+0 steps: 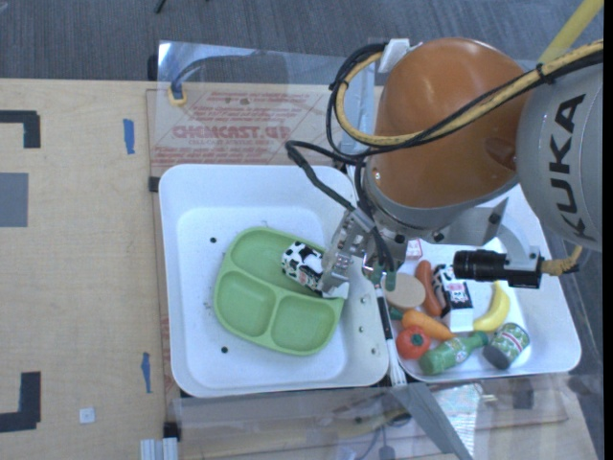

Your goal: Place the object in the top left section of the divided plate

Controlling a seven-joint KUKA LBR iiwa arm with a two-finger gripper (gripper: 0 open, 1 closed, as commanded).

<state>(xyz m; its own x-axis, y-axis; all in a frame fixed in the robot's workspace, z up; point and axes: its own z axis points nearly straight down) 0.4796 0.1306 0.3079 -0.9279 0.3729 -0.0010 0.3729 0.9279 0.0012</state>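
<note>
White bin [192, 218], green divided plate [273, 295], black-and-white toy [302, 262], perhaps a cow.

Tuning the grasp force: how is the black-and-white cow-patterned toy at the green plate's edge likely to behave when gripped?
The black-and-white cow-patterned toy looks small and rounded, so probably light and apt to roll or slip sideways. It lies at the green divided plate's raised rim beside the gripper, so a nudge might tip it either way.

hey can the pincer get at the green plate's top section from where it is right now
Probably yes. The pincer hangs at the right rim of the green divided plate, with a black-and-white cow toy right beside it over the upper section. Nothing stands between them, though I cannot tell whether the toy is gripped.
</note>
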